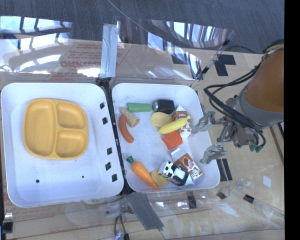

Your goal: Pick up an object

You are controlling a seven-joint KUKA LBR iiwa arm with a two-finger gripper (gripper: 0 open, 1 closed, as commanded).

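My jaws (207,137) stand wide apart and hold nothing, hanging at the right rim of the right bin (197,96), one finger just beside the banana and the other lower, near the brown packet. My grey wrist and the orange band run back from them past that bin's right wall, over the bench (155,61).

Taking the right bin as my landmark, I start at its near edge. A carrot (141,174) lies slanted at the near left part. At the near right, a black-and-white cow toy (173,173) sits touching a brown packet (189,165). Toward the middle, an orange-red block (172,139) rests just past the packet. A yellow banana (173,125) lies tilted beyond the block, touching a small red-and-white carton (182,120) on its right and a yellow lemon-like piece (160,118) on its left. By the left wall lie a red sausage (126,130) and a tan wedge (130,117). Near the far wall lie a green stick (139,107) and a black cylinder (164,105), end to end.

Left of this bin, touching it, is the left bin (10,149), carrying a yellow divided tray (55,128).
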